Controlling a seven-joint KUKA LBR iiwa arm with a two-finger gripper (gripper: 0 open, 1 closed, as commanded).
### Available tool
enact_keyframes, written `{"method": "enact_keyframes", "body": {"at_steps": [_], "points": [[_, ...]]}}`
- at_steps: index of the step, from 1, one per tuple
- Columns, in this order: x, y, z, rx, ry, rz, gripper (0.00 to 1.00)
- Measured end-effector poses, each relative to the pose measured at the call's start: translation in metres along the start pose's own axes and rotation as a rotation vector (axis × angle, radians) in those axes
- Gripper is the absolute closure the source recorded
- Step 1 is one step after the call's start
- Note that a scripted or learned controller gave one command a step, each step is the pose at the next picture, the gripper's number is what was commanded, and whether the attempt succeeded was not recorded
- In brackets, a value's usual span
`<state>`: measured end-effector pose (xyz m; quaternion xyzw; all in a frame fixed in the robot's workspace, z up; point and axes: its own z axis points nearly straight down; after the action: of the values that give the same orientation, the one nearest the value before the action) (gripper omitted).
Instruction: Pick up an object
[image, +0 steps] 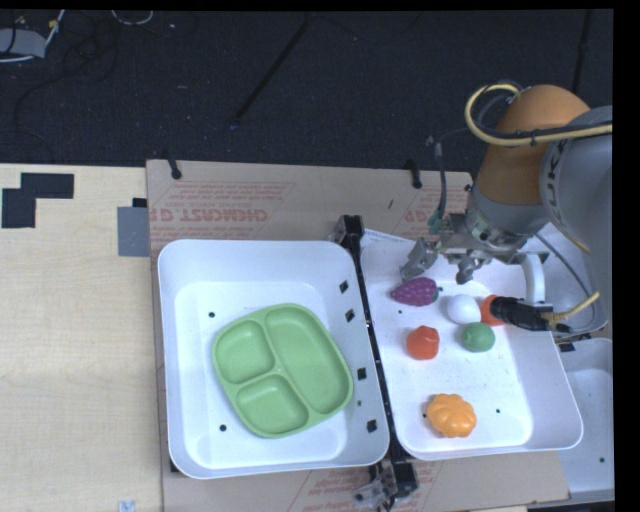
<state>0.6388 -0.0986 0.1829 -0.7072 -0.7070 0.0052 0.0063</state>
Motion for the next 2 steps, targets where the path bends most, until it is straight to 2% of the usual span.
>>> {"method": "enact_keyframes", "body": {"at_steps": [1,2], "points": [[0.000,0.003,-0.008,-0.013,-0.001,-0.002,0.00],[-0.001,0.002,0.036,-0.010,-0.001,-0.002,0.00]]}}
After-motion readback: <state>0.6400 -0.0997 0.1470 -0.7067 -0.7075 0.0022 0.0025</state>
